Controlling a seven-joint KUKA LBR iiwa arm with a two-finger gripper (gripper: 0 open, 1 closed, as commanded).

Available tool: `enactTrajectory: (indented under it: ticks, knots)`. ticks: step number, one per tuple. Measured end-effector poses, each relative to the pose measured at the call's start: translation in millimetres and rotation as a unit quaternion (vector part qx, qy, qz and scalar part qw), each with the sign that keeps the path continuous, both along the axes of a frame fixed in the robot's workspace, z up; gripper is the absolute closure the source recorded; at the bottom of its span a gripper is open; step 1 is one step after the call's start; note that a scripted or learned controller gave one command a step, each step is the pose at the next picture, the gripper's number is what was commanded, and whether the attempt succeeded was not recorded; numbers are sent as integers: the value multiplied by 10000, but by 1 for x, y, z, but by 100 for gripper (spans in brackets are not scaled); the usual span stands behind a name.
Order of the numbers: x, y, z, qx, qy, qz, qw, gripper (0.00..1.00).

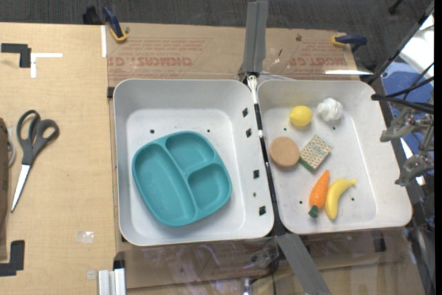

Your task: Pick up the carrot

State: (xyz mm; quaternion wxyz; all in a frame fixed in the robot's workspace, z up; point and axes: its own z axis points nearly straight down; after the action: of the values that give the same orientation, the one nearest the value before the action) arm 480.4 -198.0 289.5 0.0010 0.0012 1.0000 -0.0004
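At the near edge of the right bin (387, 214), the carrot (318, 193) is seen lying on the bin floor, tilted, its orange body pointing up and away and its green end toward the near rim. A banana (338, 195) lies just beside it on the right, close enough that the two may be touching, though this cannot be made out for certain. Nothing is closed around the carrot.

A little farther back, a round brown cookie-like disc (284, 152) is placed left of a speckled square sponge (315, 152), the two touching or nearly so. Beyond them, near the far wall, a yellow lemon (300, 116) and a crumpled white ball (330, 109) sit side by side.

In the left bin (124, 148), a teal divided plate (181, 178) with three compartments is laid at a slant. On the wooden tabletop (62, 204) to the left, a pair of scissors (29, 148) with grey handles is seen, well apart from both bins.

At the right edge of the view, parts of a metal frame and cables (407, 141) are seen beside the right bin, outside its rim and well apart from the carrot. Whether this belongs to the arm's wrist is not clear, and the state of the fingers cannot be told from what is shown.
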Motion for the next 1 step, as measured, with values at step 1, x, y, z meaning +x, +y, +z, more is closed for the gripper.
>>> enactTrajectory:
  ticks: [1]
  knots:
    - [4, -21, -132, 5, 7, 264, 9997, 0]
